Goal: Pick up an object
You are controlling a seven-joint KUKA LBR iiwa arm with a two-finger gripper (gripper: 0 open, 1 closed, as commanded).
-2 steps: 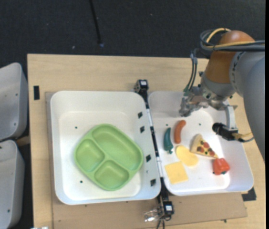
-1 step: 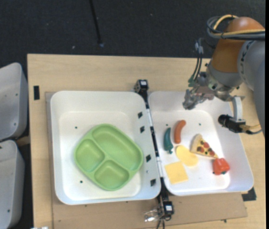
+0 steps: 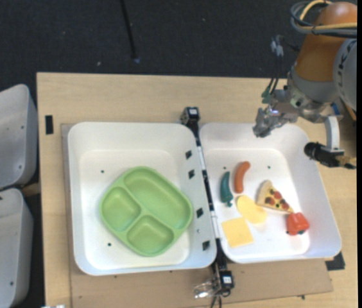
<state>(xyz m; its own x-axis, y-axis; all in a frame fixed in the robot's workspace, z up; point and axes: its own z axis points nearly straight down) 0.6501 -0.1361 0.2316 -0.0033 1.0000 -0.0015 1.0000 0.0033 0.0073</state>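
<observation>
The likeliest pick is the toy sausage (image 3: 241,176), reddish-orange, lying in the right bin (image 3: 319,183) with its long axis running roughly up and down the view, slightly curved. The jaws (image 3: 266,123) hang over the far rim of that bin, so the sausage sits below and a little to the left of them in the camera view, apart from them with bare white floor between. Whether the jaws are apart or together I cannot tell; nothing shows between them.

Just beside the sausage lies a dark green pepper-like piece (image 3: 225,188), also lengthwise up the view. Nearer the front are a pizza slice (image 3: 273,198), a pale yellow round piece (image 3: 251,209) touching a yellow cheese square (image 3: 237,231), and a small red piece (image 3: 298,223) toward the bin's right wall.

The left bin (image 3: 81,191) holds a green divided plate (image 3: 145,210) with three compartments, nothing in them. Both bins sit on the wooden table (image 3: 104,95)
</observation>
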